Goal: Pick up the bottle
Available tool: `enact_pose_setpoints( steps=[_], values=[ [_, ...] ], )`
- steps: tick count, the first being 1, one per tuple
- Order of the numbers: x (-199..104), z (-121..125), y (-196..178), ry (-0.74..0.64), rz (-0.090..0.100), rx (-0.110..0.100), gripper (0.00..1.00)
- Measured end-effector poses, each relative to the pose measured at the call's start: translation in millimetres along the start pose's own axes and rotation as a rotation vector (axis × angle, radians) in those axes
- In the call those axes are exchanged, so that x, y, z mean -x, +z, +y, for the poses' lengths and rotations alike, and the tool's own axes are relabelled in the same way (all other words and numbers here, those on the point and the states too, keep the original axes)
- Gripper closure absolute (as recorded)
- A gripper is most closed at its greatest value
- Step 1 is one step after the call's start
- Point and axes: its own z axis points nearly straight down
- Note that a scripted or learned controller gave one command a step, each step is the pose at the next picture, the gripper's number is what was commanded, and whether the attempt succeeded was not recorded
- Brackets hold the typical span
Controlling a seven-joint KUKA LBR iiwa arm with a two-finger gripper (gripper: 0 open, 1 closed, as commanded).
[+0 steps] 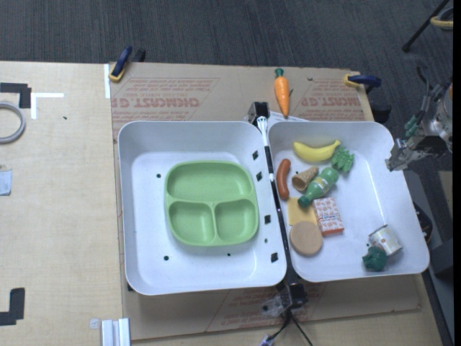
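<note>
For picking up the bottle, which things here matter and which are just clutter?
Belongs to the job:
green bottle
right bin holding it
gripper, at that bin's right rim

Lying about:
banana
sausage
ice cream cone
red carton
round cookie
broccoli
carrot
green tray

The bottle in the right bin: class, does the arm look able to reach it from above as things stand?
Probably yes. The bottle lies uncovered, nothing on top, though the cone and broccoli crowd it. The end effector waits at the bin's right rim.
</note>
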Motion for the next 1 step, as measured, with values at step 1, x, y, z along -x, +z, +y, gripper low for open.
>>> enact_pose_setpoints(
  steps=[1],
  values=[
    [-91.2,-61.5,-6.5,-0.043,0.001,-0.001,1.0]
  ],
)
